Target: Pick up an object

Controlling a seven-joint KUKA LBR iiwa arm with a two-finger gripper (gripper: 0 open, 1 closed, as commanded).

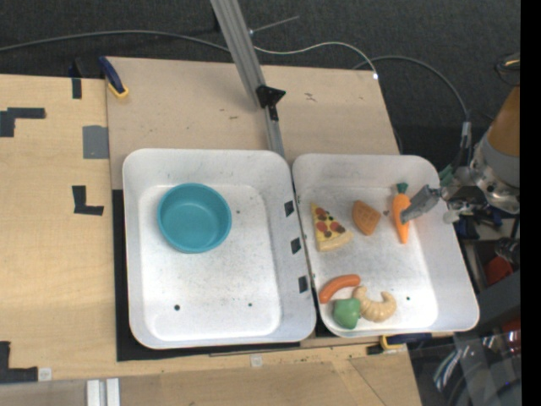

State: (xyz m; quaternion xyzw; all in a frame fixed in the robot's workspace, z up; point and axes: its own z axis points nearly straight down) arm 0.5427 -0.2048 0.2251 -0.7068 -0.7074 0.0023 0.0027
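Bowl: I see a teal bowl [195, 217] sitting in the left bin [144, 311], upper-left part.
Pizza: toy pizza slice [328, 227] in the right bin [448, 307], near its left wall.
Cookie: brown piece [367, 217] just right of the pizza.
Front cluster: sausage [339, 287], green item [346, 313] and croissant [377, 305] lie close together.
Carrot: orange carrot [401, 214], upright along the view, right of the cookie.
Gripper: I see the gripper [420, 203] over the carrot; whether its grip is open or closed I cannot tell.

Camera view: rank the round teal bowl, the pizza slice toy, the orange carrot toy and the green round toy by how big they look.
1. Round teal bowl, clearly largest.
2. Pizza slice toy and orange carrot toy: they look about alike, too close to rank.
3. Green round toy, smallest.
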